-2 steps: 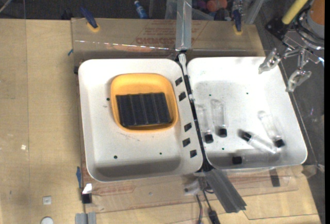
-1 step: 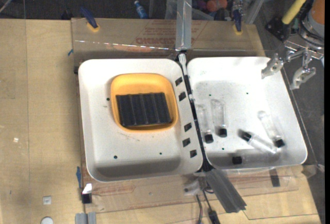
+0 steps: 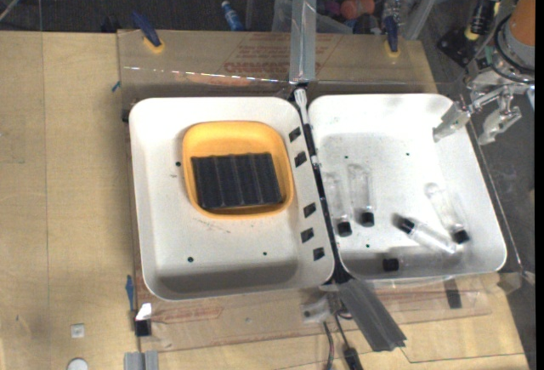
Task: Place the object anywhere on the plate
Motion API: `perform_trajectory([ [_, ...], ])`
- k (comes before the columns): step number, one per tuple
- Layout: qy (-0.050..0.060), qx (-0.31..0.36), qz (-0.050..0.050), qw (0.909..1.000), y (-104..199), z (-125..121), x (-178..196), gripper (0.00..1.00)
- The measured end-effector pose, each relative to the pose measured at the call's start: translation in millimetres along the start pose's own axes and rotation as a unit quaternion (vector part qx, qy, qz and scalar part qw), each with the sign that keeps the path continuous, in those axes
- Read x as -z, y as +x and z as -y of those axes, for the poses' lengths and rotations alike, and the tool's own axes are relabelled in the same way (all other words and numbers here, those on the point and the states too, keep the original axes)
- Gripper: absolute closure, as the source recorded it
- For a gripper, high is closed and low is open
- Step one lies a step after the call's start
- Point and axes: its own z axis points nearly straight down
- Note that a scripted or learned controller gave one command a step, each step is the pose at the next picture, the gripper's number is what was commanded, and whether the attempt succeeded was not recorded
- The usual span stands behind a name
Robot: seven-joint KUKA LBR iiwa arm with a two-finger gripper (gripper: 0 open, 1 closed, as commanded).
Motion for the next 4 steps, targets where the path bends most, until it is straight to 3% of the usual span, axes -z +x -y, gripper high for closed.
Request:
perform_trajectory([
  [1,0.0,0.174,0.0,0.9848,-0.5,-0.2,-2.4,0.0],
  [2,-0.001,0.348,0.001,0.9375,-6.3,-1.0,-8.8,0.0],
  [3,-0.001,0.483,0.0,0.8757,-12.6,-0.8,12.7,0.0],
  [4,-0.002,0.635,0.001,0.7724,-1.3,-0.4,4.5,0.0],
])
